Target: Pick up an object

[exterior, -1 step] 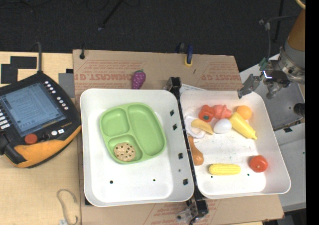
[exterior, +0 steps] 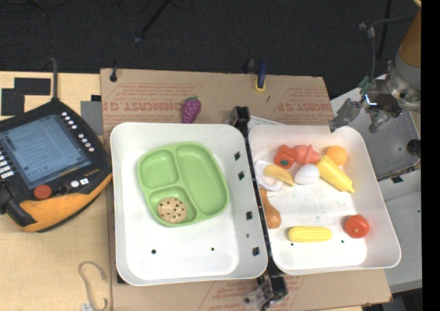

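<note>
Lying below-left of pincer (exterior: pixel 363 114): orange (exterior: pixel 336 155)

Over at three o'clock the arm (exterior: pixel 411 41) runs off the edge. The brown toy (exterior: pixel 272 214) lies half tucked behind the bin wall (exterior: pixel 256 192).

The gripper (exterior: pixel 363 115) is seen above the right bin's (exterior: pixel 381 234) far right corner, its fingers spread, nothing held between them. Just below and left of it, an orange (exterior: pixel 336 155), a white egg (exterior: pixel 307 174) and a banana (exterior: pixel 278 175) are clustered; a corn cob (exterior: pixel 309 234) and a tomato (exterior: pixel 356 226) lie nearer the camera. Well to its left, a green divided plate (exterior: pixel 184 182) with a cookie (exterior: pixel 171 210) is set in the left bin (exterior: pixel 130 234).
</note>
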Motion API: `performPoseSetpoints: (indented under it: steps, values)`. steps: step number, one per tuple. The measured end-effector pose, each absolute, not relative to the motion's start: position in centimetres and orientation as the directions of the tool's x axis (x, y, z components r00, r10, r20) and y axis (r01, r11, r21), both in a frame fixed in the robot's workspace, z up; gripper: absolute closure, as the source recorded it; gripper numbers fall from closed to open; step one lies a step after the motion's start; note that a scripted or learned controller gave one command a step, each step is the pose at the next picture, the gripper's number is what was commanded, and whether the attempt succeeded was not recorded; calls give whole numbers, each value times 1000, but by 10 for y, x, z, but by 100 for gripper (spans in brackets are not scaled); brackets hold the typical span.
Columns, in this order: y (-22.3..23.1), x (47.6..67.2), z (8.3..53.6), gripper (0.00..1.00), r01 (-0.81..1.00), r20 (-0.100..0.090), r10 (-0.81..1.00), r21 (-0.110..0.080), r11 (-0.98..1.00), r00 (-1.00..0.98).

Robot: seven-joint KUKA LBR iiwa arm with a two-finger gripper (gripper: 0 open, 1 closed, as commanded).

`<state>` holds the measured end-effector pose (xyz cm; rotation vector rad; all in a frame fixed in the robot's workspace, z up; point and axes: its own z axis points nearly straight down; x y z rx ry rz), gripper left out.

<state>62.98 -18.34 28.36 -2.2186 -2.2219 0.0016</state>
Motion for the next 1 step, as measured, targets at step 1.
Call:
performPoseSetpoints:
  steps: [1]
  values:
    - [-177,623,233,0,1000,2,1000,-7,-3,3]
